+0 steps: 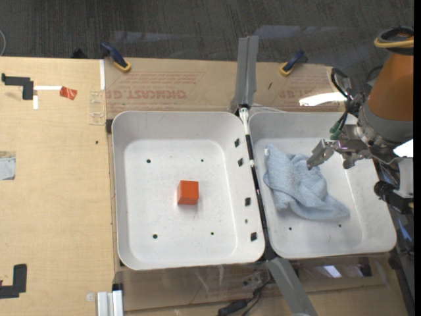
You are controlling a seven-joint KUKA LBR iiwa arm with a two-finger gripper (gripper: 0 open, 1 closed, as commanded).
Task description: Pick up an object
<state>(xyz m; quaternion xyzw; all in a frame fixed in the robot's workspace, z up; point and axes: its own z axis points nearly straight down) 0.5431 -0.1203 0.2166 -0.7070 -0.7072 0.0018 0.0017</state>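
Claw [329, 164]: hung open over the right bin [368, 242], fingers spread apart with nothing seen between them; left fingertip [312, 164] just at the upper right edge of the cloth [301, 188], contact not resolvable from this slant.

Arm: entered from the right, orange band [395, 78] above the wrist, dark cables looped beside it.

Cloth: pale blue-grey, crumpled, lay in the left half of the right bin, close to the wall shared with the left bin [120, 176].

Red block [188, 193]: sat alone near the middle of the left bin's floor, well apart from the claw and from every wall.

Bins: white, shallow, set side by side and touching along the central divider.

Cardboard sheet [171, 91]: spread behind both bins, held by two blue-and-orange clamps [116, 56] [293, 62] at its far edge.

Tabletop [52, 196]: light wood, left of the bins, marked with black brackets and carrying a small red scrap [68, 93] near its far edge.
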